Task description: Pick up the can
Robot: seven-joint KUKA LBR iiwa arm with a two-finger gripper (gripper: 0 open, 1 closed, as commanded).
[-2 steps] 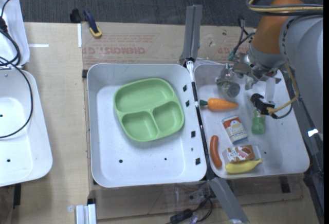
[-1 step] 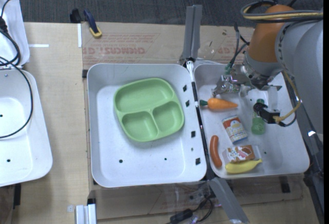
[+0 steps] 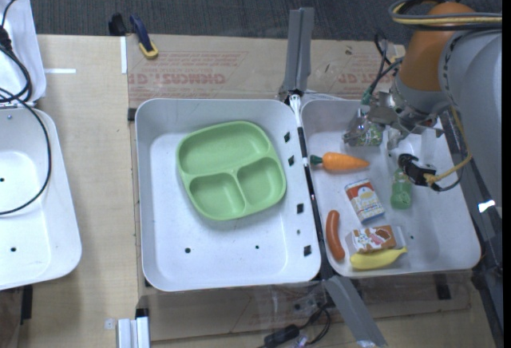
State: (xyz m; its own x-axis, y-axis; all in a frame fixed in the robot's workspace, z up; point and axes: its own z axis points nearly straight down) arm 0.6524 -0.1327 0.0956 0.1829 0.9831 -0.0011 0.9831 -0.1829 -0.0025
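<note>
The gripper [image 3: 369, 127] is low in the far part of the right bin [image 3: 455, 259], near its far left corner. Something small and shiny, grey with a little green, sits at the fingertips; it may be the can [image 3: 357, 133], but it is too small and blurred to be sure. It is also not possible to tell how wide the gripper is, or whether it has hold of anything.

Just on the near side of the gripper lies an orange carrot [image 3: 345, 162] with its green end pointing left, close to the wall between the two bins. To the right of the carrot there is a small green object [image 3: 402, 191], and a black cable end [image 3: 415, 171] hangs over it. Nearer to the front lies a small carton [image 3: 364, 201] with an orange and white label. Then come a red sausage [image 3: 334, 235], a flat packet [image 3: 374, 239] and a yellow banana [image 3: 378, 259], which touches the near edge of the packet.

The left bin [image 3: 160, 251] holds a green divided plate [image 3: 231, 169], lying flat in the middle. The arm [image 3: 435, 51], with its orange band, comes in from the right above the far side of the right bin.
</note>
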